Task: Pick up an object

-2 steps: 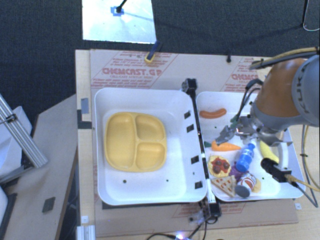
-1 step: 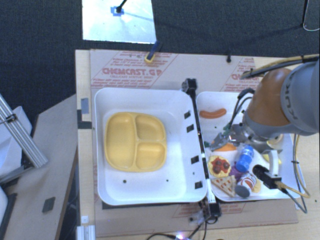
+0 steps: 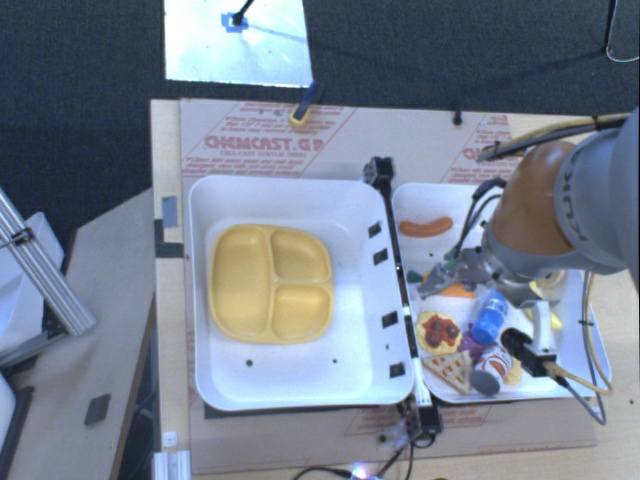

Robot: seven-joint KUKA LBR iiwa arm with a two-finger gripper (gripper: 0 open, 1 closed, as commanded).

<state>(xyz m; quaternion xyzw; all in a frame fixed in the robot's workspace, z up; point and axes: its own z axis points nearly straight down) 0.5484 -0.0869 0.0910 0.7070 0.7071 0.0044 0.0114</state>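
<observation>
The right bin (image 3: 420, 204) holds several toy foods. A sausage (image 3: 425, 227) lies near its far edge. A blue can (image 3: 489, 318) lies in the middle, with an orange piece (image 3: 457, 291) to its left. Near the front sit a round red-topped pizza (image 3: 438, 331) and a pizza slice (image 3: 450, 370). My gripper (image 3: 442, 274) hangs low at the bin's left side, just above the orange piece and left of the blue can. The arm's grey and orange wrist (image 3: 540, 213) covers the bin's right part.
The left bin (image 3: 230, 378) holds a yellow compartment tray (image 3: 270, 281). Black clips (image 3: 380, 257) line the wall between the two bins. A grey lump (image 3: 485, 383) and purple grapes (image 3: 470, 346) lie at the right bin's front. Cables (image 3: 590, 348) trail along its right side.
</observation>
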